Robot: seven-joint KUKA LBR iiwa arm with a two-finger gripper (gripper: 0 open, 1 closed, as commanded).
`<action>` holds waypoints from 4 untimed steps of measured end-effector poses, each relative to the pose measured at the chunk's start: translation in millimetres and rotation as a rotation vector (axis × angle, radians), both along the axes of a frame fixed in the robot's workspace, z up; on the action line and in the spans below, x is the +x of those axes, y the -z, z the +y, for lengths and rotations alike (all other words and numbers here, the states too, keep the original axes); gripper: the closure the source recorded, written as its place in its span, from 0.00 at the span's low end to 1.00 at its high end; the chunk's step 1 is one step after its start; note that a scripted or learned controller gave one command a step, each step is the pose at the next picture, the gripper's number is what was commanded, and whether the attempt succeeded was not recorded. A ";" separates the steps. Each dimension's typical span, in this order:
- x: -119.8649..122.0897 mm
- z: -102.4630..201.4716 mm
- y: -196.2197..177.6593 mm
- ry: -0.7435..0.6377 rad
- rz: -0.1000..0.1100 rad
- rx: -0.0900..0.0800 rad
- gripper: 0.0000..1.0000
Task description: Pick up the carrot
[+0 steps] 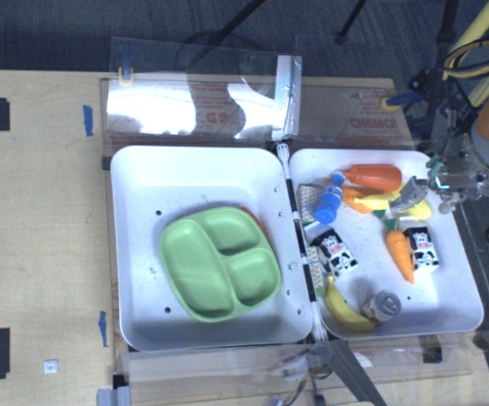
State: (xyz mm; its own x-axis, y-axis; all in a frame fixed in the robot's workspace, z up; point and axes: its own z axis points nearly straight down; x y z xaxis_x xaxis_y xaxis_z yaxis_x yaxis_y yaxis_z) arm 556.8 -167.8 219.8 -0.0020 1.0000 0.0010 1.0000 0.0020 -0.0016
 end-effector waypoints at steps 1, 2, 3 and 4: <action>-1.4 -33.2 119.1 0.018 -0.006 -0.001 0.00; -52.4 14.9 92.7 -0.089 0.000 0.001 0.00; -75.9 49.7 133.0 -0.390 -0.008 -0.003 0.00; -74.5 48.9 122.2 -0.387 -0.013 -0.005 1.00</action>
State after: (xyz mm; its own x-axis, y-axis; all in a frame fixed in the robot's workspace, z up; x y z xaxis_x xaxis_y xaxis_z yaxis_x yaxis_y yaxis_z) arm 482.4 -118.9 97.5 -0.3795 0.9252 -0.0060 0.9251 0.3796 0.0102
